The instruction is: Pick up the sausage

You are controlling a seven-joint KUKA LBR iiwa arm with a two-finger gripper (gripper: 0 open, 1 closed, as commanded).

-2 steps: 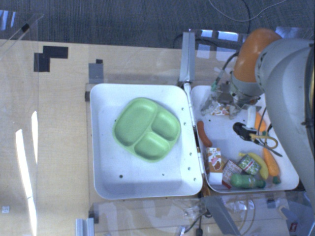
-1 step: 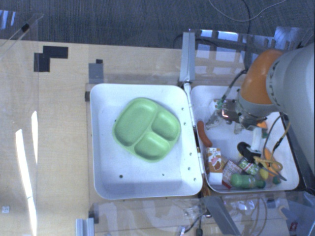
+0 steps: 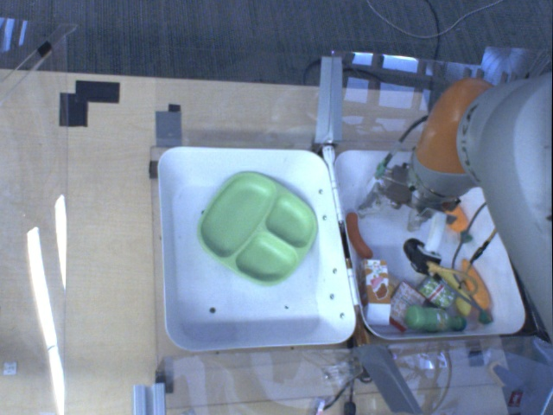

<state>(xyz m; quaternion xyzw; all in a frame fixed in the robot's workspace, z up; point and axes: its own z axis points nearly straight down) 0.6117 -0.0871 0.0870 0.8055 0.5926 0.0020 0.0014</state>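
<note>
- A pale wooden table [image 3: 104, 258] carries two shallow white bins side by side.
- The left white bin [image 3: 186, 318] holds a light green plastic plate with three compartments [image 3: 257, 226], lying near the bin's middle.
- The reddish-brown sausage [image 3: 358, 236] lies in the right white bin [image 3: 350, 173], along its left wall, about halfway down.
- The grey robot arm with an orange band [image 3: 484, 128] reaches in from the right over the right bin.
- Its hand [image 3: 413, 201] hangs above the bin floor, right of the sausage and apart from it; whether it is spread or pressed together cannot be told.
- A cluster of small toy food items and packets [image 3: 428, 296] crowds the near right part of that bin.
</note>
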